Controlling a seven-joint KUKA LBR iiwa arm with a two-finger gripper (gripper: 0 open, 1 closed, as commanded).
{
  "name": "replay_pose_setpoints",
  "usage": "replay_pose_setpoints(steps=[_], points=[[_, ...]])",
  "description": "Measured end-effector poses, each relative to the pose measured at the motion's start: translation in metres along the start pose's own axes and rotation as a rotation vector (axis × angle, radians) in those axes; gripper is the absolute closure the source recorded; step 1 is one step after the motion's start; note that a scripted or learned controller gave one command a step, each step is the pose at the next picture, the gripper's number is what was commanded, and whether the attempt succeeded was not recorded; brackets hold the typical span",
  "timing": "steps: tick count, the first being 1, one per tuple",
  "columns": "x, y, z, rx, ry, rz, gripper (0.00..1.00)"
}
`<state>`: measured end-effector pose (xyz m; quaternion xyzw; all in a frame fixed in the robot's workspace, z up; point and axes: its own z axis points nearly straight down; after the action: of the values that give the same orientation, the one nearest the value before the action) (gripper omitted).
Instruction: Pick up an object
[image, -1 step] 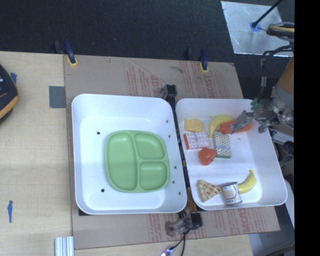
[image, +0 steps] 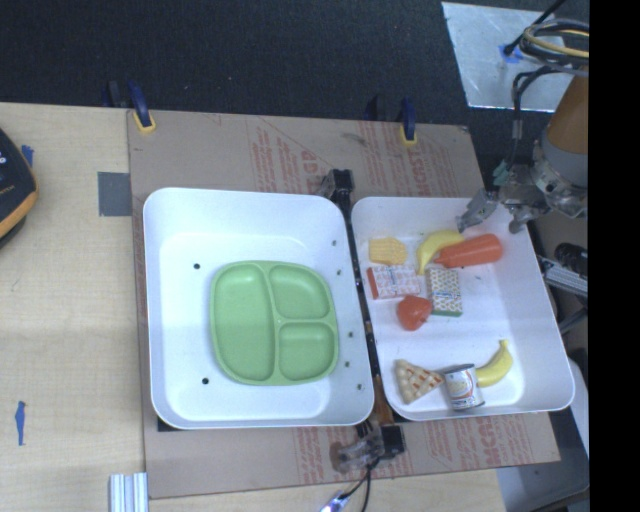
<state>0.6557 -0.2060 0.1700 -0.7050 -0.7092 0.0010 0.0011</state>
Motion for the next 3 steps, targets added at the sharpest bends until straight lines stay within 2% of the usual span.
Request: replay_pose_setpoints(steps=[1,2,3], points=[[0.066,-0.028,0.05,0.002,-0.001,-0.001,0.0],[0.009,0.005,0.056,-0.013,0.001,0.0,0.0],[-0.005,0.001,-0.035,-0.003,-0.001,0.002,0.0]])
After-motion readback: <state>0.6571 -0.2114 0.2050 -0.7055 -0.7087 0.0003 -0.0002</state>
